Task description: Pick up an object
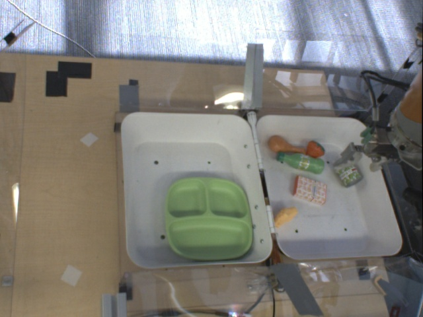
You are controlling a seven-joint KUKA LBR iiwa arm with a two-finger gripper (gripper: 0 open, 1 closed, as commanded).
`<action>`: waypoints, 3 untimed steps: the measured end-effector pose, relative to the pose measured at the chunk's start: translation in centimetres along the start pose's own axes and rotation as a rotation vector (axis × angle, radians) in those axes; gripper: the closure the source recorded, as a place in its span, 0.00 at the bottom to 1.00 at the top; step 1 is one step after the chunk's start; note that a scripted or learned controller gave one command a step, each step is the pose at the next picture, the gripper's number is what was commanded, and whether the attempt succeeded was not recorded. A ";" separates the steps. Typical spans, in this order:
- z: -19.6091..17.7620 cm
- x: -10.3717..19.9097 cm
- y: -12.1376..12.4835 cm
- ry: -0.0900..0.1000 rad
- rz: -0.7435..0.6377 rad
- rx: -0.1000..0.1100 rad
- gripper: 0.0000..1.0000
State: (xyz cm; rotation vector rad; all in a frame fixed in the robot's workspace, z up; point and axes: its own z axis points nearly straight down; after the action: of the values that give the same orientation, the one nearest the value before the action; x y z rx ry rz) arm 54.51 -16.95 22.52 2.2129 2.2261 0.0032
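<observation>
I saw my hand (355, 156) at the right bin's (344, 246) right edge, fingers spread, gripping nothing, just above a small green can (348, 174): probably light, stiff, slippery; grip across its sides.

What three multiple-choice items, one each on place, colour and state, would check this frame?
1. Where is the divided plate?
A. left bin
B. right bin
C. bench

2. What colour is the bottle?
A. blue
B. green
C. white

3. How does the bottle lie?
A. upright
B. on its side
C. on the plate

Answers: 1 A, the plate rests in the left bin. 2 B, its body is green. 3 B, it lies flat in the right bin, beside the small checked box.
</observation>
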 end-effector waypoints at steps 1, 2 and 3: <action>11.8 -1.2 4.7 -0.001 0.212 -0.002 0.00; 13.9 0.7 9.6 0.000 0.347 -0.002 0.00; 12.6 0.8 9.8 -0.003 0.337 -0.007 1.00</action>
State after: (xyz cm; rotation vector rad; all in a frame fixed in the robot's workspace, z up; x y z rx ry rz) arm 64.36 -16.09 9.96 2.5498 1.8190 0.0091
